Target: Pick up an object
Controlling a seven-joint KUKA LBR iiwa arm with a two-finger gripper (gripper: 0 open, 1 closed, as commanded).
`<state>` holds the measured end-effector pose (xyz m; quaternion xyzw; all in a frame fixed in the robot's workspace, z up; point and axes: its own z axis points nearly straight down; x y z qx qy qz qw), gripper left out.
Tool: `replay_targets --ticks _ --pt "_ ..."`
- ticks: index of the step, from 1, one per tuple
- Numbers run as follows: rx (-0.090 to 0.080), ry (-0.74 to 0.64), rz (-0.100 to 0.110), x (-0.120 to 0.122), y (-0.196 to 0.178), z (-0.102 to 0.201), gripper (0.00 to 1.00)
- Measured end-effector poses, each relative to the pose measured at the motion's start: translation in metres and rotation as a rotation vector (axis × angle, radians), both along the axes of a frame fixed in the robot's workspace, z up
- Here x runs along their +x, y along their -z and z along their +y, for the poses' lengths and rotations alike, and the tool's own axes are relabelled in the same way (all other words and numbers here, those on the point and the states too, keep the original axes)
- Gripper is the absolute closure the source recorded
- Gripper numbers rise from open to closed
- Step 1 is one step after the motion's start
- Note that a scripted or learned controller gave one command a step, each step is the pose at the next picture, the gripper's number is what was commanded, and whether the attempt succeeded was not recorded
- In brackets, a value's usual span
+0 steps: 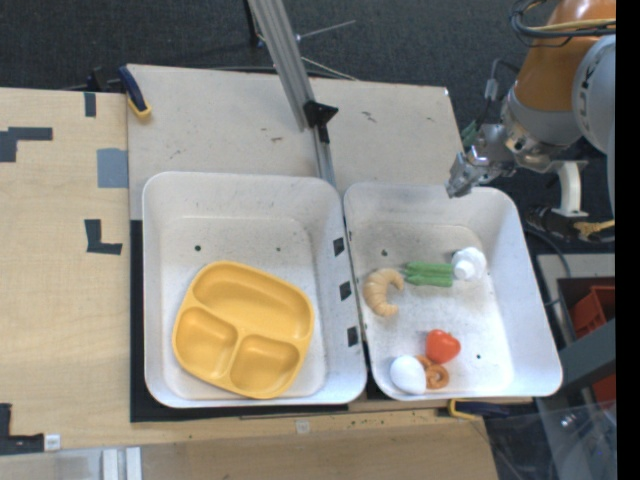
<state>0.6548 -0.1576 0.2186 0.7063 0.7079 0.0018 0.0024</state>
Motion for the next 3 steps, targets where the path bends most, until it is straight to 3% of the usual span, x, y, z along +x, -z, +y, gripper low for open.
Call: replay_targets --ticks 1,3 --pt "0.000 0.001 0.002 0.002 -0.043 0.002 1.00" --pt "0.002 -0.003 0.011 -0.035 -0.024 0.114 1.00"
